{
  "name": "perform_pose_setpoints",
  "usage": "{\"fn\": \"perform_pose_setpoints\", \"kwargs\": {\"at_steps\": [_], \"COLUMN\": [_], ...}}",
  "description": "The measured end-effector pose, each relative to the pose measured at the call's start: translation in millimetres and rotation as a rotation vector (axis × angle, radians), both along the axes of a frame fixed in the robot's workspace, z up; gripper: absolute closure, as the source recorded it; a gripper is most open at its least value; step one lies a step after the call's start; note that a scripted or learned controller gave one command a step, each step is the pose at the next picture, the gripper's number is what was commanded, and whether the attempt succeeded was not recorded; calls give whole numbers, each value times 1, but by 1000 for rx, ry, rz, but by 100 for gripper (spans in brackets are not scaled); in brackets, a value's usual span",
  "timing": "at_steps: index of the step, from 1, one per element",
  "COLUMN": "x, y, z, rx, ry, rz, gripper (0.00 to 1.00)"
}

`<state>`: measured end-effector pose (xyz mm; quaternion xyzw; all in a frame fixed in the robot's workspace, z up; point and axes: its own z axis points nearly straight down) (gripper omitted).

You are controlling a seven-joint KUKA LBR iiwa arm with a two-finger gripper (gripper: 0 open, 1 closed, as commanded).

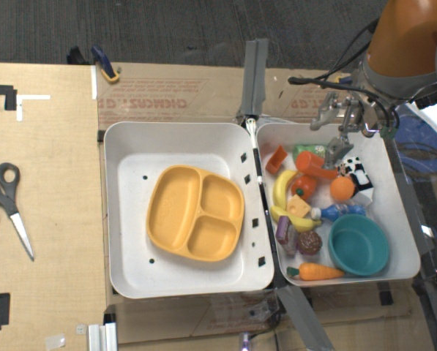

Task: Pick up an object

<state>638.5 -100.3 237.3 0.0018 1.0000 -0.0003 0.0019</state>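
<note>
The right bin [401, 218] holds several toy foods: a yellow banana [280, 189], an orange ball [342, 189], a red tomato [303, 185], a green piece [306, 152], an orange-red block [277, 158], a cheese wedge [299, 207], a carrot [319, 272] and a black-and-white cow figure [358, 174]. A teal bowl [359, 245] sits at the bin's near right. My gripper [340, 146] hangs over the far part of this bin, just above the red-orange piece [319, 164] and the orange ball. I see nothing held in it.
The left bin [123, 196] holds a yellow divided plate [196, 214]. Scissors [9, 196] lie on the wooden bench at far left. A blue clip [105, 64] sits at the back, and a grey bar [254, 79] rises between the bins.
</note>
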Motion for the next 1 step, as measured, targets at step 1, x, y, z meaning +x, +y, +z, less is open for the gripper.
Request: {"fn": "perform_pose_setpoints", "kwargs": {"at_steps": [1], "x": [-35], "y": [-24], "z": [-144], "rx": [1], "ry": [0], "rz": [-10], "gripper": [0]}}
